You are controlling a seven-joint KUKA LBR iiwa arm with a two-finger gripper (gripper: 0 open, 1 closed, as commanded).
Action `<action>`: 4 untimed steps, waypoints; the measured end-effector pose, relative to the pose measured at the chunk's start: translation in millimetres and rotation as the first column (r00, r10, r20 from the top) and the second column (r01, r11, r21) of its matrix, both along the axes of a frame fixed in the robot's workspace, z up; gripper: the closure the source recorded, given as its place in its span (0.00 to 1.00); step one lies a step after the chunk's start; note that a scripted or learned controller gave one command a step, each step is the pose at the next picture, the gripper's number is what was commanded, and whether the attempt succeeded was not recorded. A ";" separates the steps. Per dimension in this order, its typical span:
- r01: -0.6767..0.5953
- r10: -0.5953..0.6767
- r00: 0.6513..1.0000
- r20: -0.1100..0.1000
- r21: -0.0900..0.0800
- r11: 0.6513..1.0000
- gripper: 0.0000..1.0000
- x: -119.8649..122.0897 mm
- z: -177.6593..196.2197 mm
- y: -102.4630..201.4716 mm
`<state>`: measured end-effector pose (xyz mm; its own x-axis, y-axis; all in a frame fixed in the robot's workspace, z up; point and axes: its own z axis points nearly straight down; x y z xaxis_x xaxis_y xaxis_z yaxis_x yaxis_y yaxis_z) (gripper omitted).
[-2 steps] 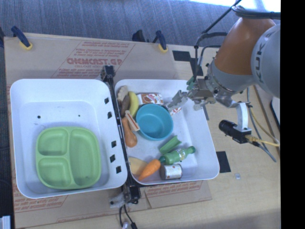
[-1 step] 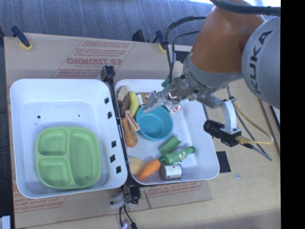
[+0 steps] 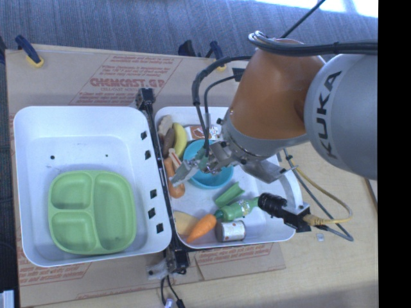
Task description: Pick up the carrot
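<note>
The carrot [image 3: 202, 226] is orange and tapered. It lies near the front edge of the right bin [image 3: 282, 235], between a pale beige piece [image 3: 184, 221] and a silver can [image 3: 230, 231]. My gripper [image 3: 196, 169] hangs over the left part of the bin, above the rim of a blue bowl [image 3: 209, 177], and is open with nothing between its fingers. It is behind the carrot, roughly a hand's width away. The big orange and grey arm covers the back right of the bin.
Beside the carrot lie a green bottle [image 3: 243, 208] and a green block [image 3: 228, 193]. A banana [image 3: 180, 140], a brown item [image 3: 166, 137] and orange pieces [image 3: 173, 186] crowd the bin's left wall. The left bin [image 3: 38, 127] holds a green divided plate [image 3: 93, 210].
</note>
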<state>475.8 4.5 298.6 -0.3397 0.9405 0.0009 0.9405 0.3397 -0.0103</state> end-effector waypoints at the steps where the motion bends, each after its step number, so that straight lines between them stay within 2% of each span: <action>1: -0.466 0.466 0.885 -0.001 0.006 0.885 0.00 -0.6 -109.1 -26.8; 2: -0.742 0.742 0.670 0.004 0.006 0.670 0.00 0.6 -107.3 -48.1; 3: -0.719 0.719 0.695 0.003 0.008 0.695 0.00 -0.5 -208.0 -102.1; 4: -0.727 0.727 0.687 0.003 0.009 0.687 1.00 1.5 -197.2 -100.4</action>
<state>477.4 -95.9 101.4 -0.9170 0.3987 0.0082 0.3987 0.9171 -0.0041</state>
